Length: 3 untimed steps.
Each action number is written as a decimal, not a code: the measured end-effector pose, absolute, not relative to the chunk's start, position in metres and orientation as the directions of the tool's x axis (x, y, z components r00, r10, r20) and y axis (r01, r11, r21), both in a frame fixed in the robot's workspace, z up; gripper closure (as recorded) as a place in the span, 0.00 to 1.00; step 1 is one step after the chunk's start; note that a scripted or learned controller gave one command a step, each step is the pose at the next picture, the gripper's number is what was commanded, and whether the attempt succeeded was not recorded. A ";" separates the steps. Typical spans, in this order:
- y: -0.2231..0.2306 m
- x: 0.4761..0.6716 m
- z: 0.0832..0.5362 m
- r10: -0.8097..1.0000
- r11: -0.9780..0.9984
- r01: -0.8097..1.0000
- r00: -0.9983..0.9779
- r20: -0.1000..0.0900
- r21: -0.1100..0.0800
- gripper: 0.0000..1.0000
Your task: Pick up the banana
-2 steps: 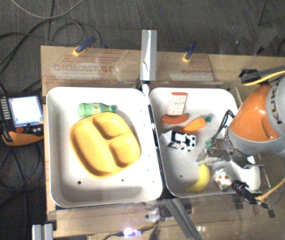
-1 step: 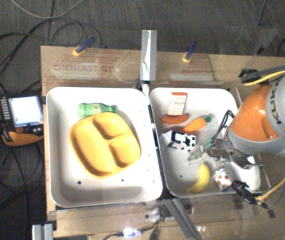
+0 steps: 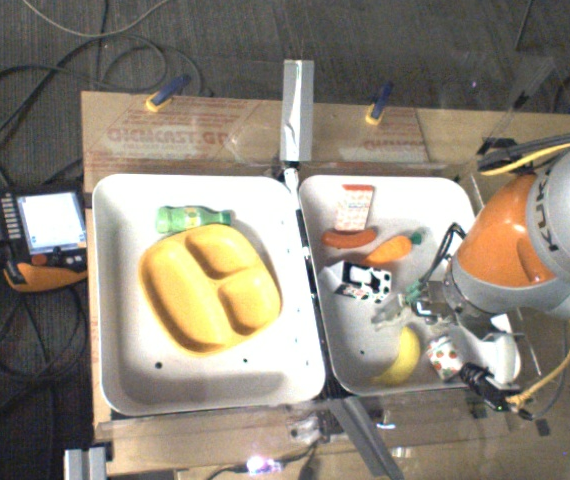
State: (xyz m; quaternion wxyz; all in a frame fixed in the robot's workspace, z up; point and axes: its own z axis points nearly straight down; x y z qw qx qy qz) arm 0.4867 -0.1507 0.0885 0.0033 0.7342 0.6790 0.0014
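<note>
**Banana in the near corner of my right bin, my claw just above it**

On the far left, off the bench, a small screen device on an orange base (image 3: 43, 230) sits on the floor among black cables. In the left white bin (image 3: 115, 368) lies a yellow plastic plate with three compartments (image 3: 210, 286), and a green plastic bottle (image 3: 194, 217) lies on its side just behind it, touching the plate's far rim.

Across the divider, the right white bin (image 3: 350, 363) is more crowded. At its far wall stands a small white and orange carton (image 3: 356, 206). Just in front of it lies a red-orange sausage (image 3: 350, 237), and beside that an orange toy carrot with a green top (image 3: 395, 247). Nearer the middle lies a black-and-white patched toy, like a cow (image 3: 365, 281).

The yellow banana (image 3: 402, 357) lies toward the near side of this bin, close to the front wall, with a white item dotted with red (image 3: 443, 358) just to its right. Nothing lies on top of the banana.

My gripper (image 3: 405, 306) hangs just above the banana's far end, between it and the patched toy. I cannot tell how my claw stands, nor whether it touches the fruit; I see nothing held in it.
</note>
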 end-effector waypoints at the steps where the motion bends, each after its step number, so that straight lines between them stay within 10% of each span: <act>1: -0.151 0.489 0.095 0.997 -0.078 0.997 0.078 0.001 0.008 1.00; 2: -0.151 0.489 0.095 0.997 -0.078 0.997 0.078 0.001 0.007 0.00; 3: -0.151 0.488 0.089 0.998 -0.062 0.998 0.062 -0.003 0.010 0.00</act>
